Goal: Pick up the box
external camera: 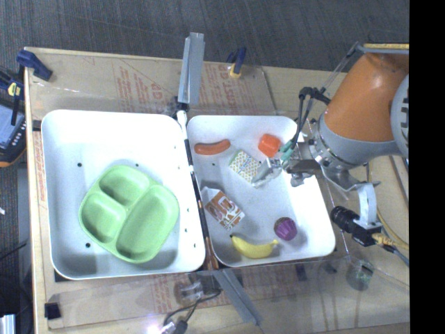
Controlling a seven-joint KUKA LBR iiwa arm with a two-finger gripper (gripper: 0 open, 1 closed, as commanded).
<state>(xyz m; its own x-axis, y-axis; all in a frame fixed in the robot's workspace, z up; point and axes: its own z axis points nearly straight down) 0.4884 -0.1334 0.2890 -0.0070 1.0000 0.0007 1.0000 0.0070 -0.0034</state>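
In the right bin [309, 218] a small box with a green and white check pattern [243, 165] lies flat near the middle. A second box, brown and white [224, 210], lies tilted closer to the bin's left wall. My gripper [268, 170] reaches in from the right and sits low, right against the checked box's right edge. Whether it touches the box I cannot tell. Nothing is seen held in it. The grey arm with its orange band [365, 106] hangs over the bin's right side.
Also in the right bin are a sausage [211, 147] at the back, an orange piece [269, 145] just behind the gripper, a purple fruit [285, 228] and a banana [254, 247] at the front. The left bin [62, 138] holds a green divided plate [129, 213].
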